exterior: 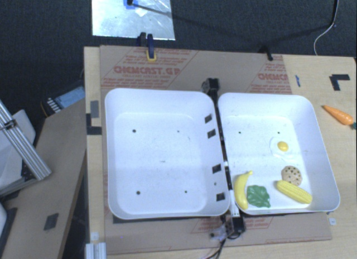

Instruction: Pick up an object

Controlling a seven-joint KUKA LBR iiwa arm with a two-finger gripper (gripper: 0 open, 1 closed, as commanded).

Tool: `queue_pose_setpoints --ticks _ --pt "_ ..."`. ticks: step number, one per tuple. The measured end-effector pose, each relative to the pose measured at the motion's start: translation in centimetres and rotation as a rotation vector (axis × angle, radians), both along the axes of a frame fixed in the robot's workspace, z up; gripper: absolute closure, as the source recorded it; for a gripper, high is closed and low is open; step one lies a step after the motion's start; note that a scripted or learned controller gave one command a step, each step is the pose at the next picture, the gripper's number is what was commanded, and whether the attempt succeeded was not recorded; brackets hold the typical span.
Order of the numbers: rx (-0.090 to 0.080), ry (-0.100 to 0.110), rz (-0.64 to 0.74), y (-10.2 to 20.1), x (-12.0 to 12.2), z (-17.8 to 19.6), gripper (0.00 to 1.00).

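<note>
Camera view, banana (241, 190) upright lengthwise, corn cob (294, 191) slanting down-right

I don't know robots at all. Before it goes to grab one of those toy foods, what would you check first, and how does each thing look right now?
1. Things to pick lie in the right bin: ok. A banana, a green leaf, a corn cob, a cookie and a fried egg are there.
2. A target with free space around it: ok for the fried egg, which lies apart.
3. Crowding: not ok for the banana and green leaf, which touch.
4. Items near the bin wall: not ok for the corn cob, close to the front rim.
5. Stray items: a carrot lies on the bench outside the bins.
6. Gripper ready: cannot tell.
</note>
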State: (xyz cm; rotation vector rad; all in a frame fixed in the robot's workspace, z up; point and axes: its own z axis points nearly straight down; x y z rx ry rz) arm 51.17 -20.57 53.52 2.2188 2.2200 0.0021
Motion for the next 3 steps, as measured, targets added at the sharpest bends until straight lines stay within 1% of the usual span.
queue_pose_setpoints --ticks 1,2,3 --pt "-0.002 -0.004 0.004 0.0 0.1 1.2 1.00" --pt "0.005 0.009 0.012 6.8 6.4 -8.8 1.00" --pt "0.003 0.004 0.009 11.2 8.4 -13.4 1.00"
